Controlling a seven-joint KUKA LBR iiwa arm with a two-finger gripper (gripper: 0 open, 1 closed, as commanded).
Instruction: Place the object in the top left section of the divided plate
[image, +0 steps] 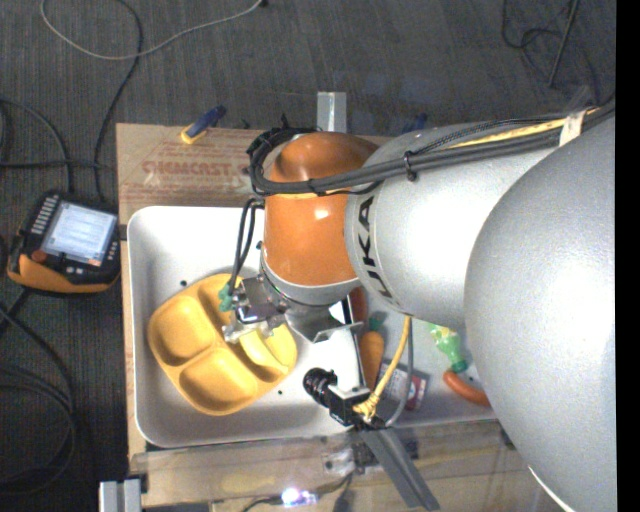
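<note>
A yellow divided plate (195, 350) lies in the left white bin (150, 240), toward its front left. My gripper (245, 320) hangs right over the plate's right-hand sections, close to its surface. The orange wrist band and grey arm cover most of it from above. Whatever lies beneath the gripper on the plate is hidden. An orange carrot-like piece (372, 352) sits upright by the divider between the bins, just right of the gripper.
In the right bin lie a carrot (465, 386) with a green top (447, 345) and a small red and white packet (402, 386). A black cable clip (325, 385) hangs near the plate's right edge. A teach pendant (65, 240) rests left of the bench.
</note>
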